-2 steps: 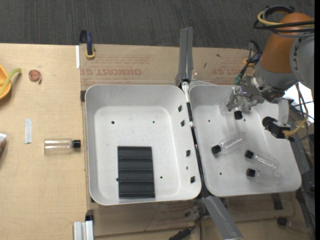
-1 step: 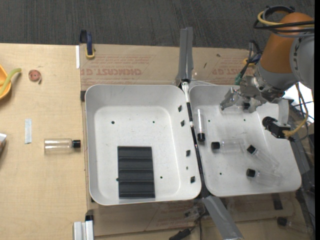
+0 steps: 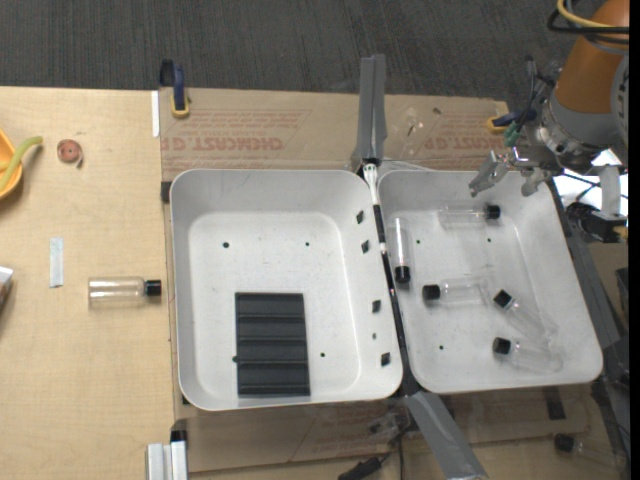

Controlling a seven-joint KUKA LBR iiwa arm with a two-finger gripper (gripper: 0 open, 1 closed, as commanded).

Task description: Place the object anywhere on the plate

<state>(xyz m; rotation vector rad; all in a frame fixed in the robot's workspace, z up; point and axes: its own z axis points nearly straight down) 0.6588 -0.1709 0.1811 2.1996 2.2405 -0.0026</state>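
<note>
A black ribbed plate (image 3: 270, 343) lies flat in the front half of the left bin (image 3: 200, 208). Several clear vials with black caps lie in the right bin (image 3: 570, 268): one (image 3: 400, 251) along its left wall, one (image 3: 465, 215) near the back, one (image 3: 455, 291) in the middle, and others at the front right (image 3: 525, 353). My gripper (image 3: 508, 176) hangs over the right bin's back right corner, just above and right of the back vial. It is open with nothing between its fingers.
Another clear vial (image 3: 120, 289) lies on the bench left of the bins. A yellow item (image 3: 10, 163) and a small red disc (image 3: 68, 150) sit at far left. A metal divider post (image 3: 371, 108) rises between the bins at the back.
</note>
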